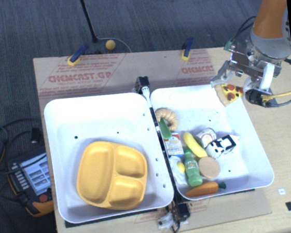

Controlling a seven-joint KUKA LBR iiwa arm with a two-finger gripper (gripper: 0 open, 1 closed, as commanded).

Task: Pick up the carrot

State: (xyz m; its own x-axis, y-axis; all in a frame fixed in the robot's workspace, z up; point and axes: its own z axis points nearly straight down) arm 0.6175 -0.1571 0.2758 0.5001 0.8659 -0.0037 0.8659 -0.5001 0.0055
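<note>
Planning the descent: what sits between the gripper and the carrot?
In the camera view, a banana, a black-and-white toy and a tan disc lie between the gripper and the carrot.

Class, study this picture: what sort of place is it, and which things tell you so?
Most likely a robotics lab bench set up for grasping trials. A robot arm reaches over two white bins, toy food such as the carrot fills one, and the board beneath is clamped down.

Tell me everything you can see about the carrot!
The carrot is orange and smooth, likely a plastic toy, with a dark green stub at its right end. It lies flat on its side along the near wall of the right bin, just below the green bottle and the round tan disc.
</note>
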